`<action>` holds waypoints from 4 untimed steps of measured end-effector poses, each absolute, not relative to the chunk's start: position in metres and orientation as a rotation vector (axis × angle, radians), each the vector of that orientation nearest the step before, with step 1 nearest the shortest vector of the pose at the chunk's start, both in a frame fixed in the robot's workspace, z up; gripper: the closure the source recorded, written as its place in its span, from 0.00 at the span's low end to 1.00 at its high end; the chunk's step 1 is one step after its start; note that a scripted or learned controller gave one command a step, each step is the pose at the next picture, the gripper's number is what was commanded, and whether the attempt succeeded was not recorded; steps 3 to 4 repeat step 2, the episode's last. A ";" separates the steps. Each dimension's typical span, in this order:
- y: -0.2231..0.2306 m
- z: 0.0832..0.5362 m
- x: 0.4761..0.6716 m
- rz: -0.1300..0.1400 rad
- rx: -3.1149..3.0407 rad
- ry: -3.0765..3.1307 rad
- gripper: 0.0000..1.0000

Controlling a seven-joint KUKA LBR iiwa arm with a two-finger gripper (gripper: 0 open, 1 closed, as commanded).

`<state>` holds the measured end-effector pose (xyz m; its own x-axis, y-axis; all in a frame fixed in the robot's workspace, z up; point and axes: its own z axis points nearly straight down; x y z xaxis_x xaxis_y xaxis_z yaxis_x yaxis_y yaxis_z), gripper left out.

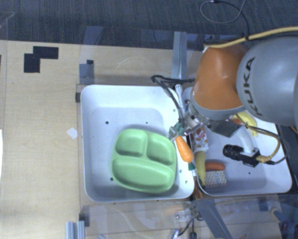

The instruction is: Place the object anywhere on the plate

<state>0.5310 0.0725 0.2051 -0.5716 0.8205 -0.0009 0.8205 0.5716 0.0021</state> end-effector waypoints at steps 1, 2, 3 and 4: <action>0.136 0.175 0.529 0.000 1.546 2.736 1.00; 0.136 0.176 0.529 0.001 1.546 2.735 0.00; 0.136 0.176 0.529 0.001 1.546 2.735 0.00; 0.136 0.176 0.529 0.001 1.546 2.735 0.00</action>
